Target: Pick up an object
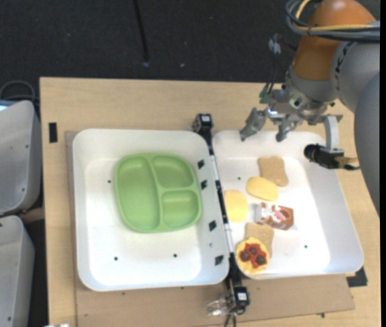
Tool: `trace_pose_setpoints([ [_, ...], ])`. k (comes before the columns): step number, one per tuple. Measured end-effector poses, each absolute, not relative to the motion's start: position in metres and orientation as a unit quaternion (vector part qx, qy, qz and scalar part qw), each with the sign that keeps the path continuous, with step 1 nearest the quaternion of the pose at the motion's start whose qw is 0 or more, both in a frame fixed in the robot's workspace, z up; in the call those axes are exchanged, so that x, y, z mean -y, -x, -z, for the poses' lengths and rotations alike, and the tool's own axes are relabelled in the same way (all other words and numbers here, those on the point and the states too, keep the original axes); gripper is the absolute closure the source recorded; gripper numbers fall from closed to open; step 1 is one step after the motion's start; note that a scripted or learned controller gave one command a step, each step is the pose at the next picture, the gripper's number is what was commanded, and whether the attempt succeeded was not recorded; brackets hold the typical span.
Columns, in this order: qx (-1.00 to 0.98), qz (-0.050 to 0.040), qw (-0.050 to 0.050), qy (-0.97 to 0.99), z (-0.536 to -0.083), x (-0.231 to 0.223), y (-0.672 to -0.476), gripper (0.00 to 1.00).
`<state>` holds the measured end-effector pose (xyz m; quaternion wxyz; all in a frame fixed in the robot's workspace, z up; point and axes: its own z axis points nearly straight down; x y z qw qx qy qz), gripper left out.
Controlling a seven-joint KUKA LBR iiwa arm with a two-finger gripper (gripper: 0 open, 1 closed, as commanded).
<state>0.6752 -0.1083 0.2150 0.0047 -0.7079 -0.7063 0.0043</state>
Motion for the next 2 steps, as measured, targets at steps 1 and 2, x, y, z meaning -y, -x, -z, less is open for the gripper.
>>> trace_pose_setpoints([
  [1, 0.707, 0.0002, -0.001, 0.707, -0.224, 0.108, -0.678, 0.00],
  [2, 0.708, -0.0019, 0.001, 0.707, -0.162, 0.109, -0.683, 0.00],
])
